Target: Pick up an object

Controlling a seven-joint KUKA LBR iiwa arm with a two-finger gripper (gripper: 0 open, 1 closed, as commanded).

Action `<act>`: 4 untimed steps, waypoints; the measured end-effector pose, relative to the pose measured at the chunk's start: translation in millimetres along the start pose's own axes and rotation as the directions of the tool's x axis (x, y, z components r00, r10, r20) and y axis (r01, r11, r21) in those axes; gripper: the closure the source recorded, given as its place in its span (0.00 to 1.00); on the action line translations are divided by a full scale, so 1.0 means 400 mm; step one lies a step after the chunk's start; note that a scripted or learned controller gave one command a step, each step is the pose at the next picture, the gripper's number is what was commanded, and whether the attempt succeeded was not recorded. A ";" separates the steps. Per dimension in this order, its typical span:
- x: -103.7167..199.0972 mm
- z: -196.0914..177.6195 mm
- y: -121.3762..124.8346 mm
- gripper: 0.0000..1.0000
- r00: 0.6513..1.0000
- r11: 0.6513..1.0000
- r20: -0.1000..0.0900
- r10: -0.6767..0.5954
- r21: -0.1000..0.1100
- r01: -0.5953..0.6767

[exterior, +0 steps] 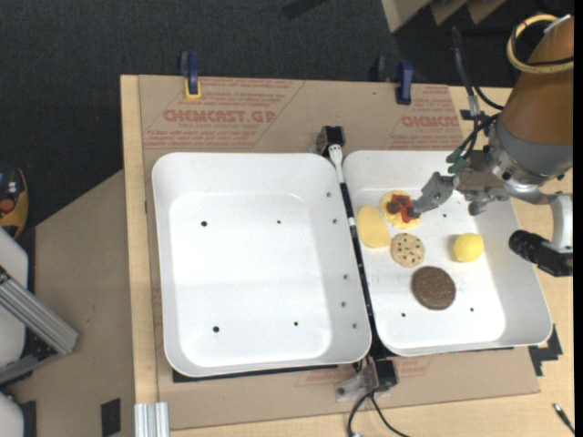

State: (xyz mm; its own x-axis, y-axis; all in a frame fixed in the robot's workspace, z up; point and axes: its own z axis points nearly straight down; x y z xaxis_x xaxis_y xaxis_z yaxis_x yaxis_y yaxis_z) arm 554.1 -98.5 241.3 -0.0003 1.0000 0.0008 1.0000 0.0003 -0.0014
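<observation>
Toy foods (406, 248) lie in the right bin (519, 330); the claw (430, 196) hovers by a red-yellow piece (397, 207), its opening unclear.

Two blue clamps (190, 65) grip the brown board (137, 198).

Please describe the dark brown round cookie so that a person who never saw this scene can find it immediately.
Look at the right shallow white bin, where all the small food items lie. Go to the item nearest the front rim: the flat, dark brown round cookie. It lies just below the smaller pale round cookie with dark chips and is the darkest piece there.
</observation>
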 end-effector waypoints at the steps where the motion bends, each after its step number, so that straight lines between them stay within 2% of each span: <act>1: 0.144 0.151 -0.024 0.00 1.000 1.000 -0.003 -0.005 0.007 0.005; 2: 0.004 0.403 -0.054 0.00 1.000 1.000 0.001 0.007 0.004 -0.007; 3: 0.012 0.366 -0.048 1.00 1.000 1.000 0.001 0.002 -0.004 -0.002; 4: 0.216 0.126 0.053 1.00 1.000 1.000 -0.002 -0.010 -0.015 0.010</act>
State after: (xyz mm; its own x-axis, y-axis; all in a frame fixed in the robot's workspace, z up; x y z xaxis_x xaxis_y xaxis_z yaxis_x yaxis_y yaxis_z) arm 575.2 -12.2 190.9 -0.0107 0.9999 0.0031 0.9999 0.0107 0.0135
